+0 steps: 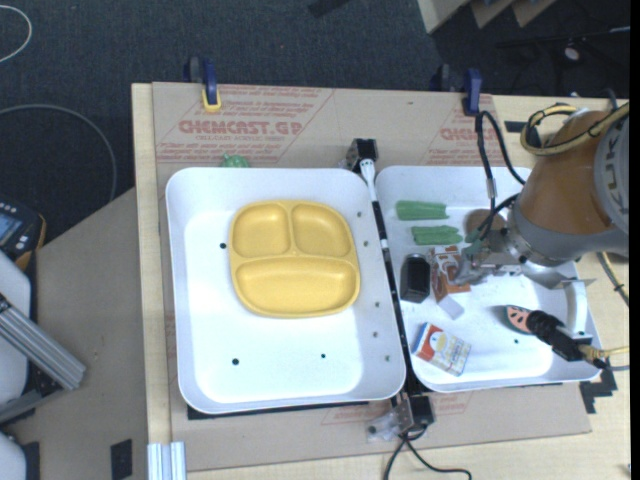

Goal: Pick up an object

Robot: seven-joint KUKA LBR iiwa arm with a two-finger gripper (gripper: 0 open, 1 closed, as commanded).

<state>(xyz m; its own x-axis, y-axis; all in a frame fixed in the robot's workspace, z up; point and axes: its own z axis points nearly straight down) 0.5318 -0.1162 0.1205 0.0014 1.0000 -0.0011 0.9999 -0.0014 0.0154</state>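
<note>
Camera view: arm low over the crowded right bin (520, 373).

The gripper (478, 263) sits among clutter near the bin's middle; whether it grips anything cannot be told. Just left of it lie a red-brown packet (447, 273) and a black oblong object (415, 278). Two flat green pieces (428, 222) lie toward the far rim, a printed carton (441, 348) near the front rim. The left bin (200, 348) bears a smooth yellow divided plate (294, 258), with open floor around it.

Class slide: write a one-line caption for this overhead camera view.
Arm's gripper low in the right bin among small items; yellow divided plate in the left bin.
</note>
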